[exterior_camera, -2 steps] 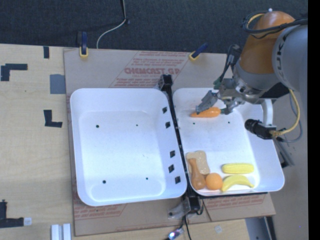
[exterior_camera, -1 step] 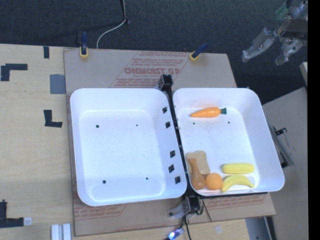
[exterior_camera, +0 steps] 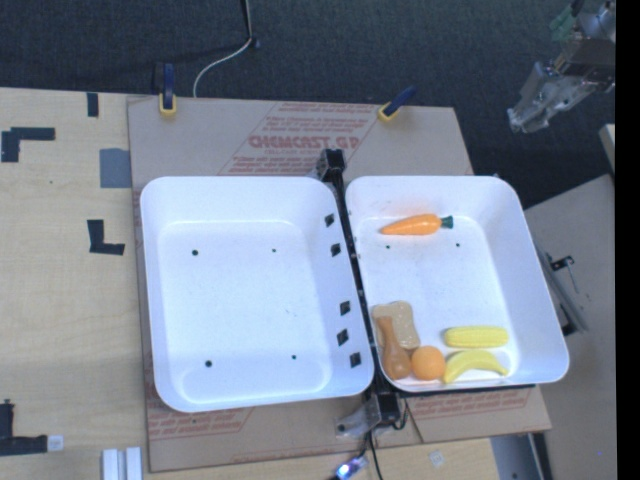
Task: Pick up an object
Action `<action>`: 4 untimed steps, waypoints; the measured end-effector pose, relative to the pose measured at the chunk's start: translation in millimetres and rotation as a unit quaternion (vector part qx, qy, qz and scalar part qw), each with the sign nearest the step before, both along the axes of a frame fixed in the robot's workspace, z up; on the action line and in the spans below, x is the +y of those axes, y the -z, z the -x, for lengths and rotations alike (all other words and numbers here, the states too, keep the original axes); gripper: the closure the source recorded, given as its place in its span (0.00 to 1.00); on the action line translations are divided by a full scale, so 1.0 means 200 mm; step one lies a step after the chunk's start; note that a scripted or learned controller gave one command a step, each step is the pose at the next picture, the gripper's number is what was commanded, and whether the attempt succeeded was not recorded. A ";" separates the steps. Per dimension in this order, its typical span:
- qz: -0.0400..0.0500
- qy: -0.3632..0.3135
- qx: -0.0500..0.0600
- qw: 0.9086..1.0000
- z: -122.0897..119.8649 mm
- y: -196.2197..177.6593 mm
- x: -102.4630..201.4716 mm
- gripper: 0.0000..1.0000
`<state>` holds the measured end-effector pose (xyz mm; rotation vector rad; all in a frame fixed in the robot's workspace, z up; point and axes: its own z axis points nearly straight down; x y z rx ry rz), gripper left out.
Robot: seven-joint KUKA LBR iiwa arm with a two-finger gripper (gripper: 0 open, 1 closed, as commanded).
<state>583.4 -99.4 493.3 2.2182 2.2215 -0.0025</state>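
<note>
Brown cardboard [exterior_camera: 300, 138] bears illegible red print; jaws [exterior_camera: 535, 103] hover top right, state unclear.

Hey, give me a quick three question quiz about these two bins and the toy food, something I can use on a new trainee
1. True or false: the carrot lies in the left bin.
2. Which item touches the orange ball? A) carrot B) banana C) corn cob
3. Fill in: the end effector is outside the right bin, toward the view's upper ____ corner.

Key: 1 false; 2 B; 3 right.
</note>
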 end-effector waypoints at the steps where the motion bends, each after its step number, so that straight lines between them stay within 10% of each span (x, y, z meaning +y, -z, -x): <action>1: -0.002 -0.003 0.001 1.000 -0.13 0.03 0.33 1.00; 2: -0.002 -0.003 -0.001 1.000 -0.18 -0.09 0.62 1.00; 3: -0.003 -0.007 -0.001 1.000 -0.18 -0.21 1.24 1.00; 4: -0.001 -0.003 0.002 1.000 -0.43 -0.08 1.62 1.00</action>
